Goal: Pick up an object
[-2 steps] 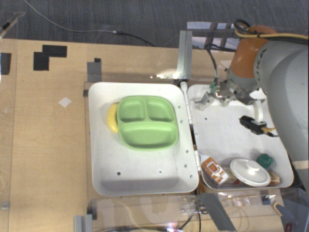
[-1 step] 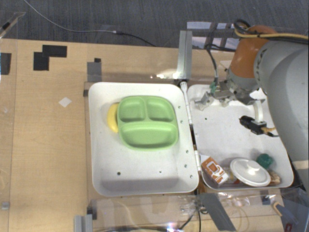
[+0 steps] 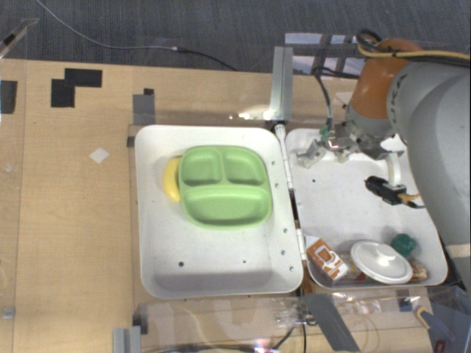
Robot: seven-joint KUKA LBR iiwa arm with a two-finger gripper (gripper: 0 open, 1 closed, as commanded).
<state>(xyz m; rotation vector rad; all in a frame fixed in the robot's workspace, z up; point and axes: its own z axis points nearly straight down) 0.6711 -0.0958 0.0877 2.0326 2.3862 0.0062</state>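
The grey arm (image 3: 436,123) is reaching in from the right, and its orange band (image 3: 372,81) is showing above the wrist. The gripper (image 3: 318,150) is hanging over the far left corner of the right bin (image 3: 346,215), close to the wall that this bin is sharing with the left bin (image 3: 213,267). I cannot tell if the gripper is open or closed, because from this angle the tip is too small and unclear. I also cannot tell if it is touching the bin floor.

The things for picking are lying in 2 places. In the right bin, 3 things are sitting along the near edge, well apart from the gripper: an orange and white packet (image 3: 326,260) in the near left corner, a white round lid (image 3: 380,262) just beside it, and a small dark green object (image 3: 403,243) near the lid on its right side. In the left bin, a green plate with 3 compartments (image 3: 223,186) is resting flat in the far half. A yellow object (image 3: 171,180) is peeking out from under the left rim of the plate and is touching it.
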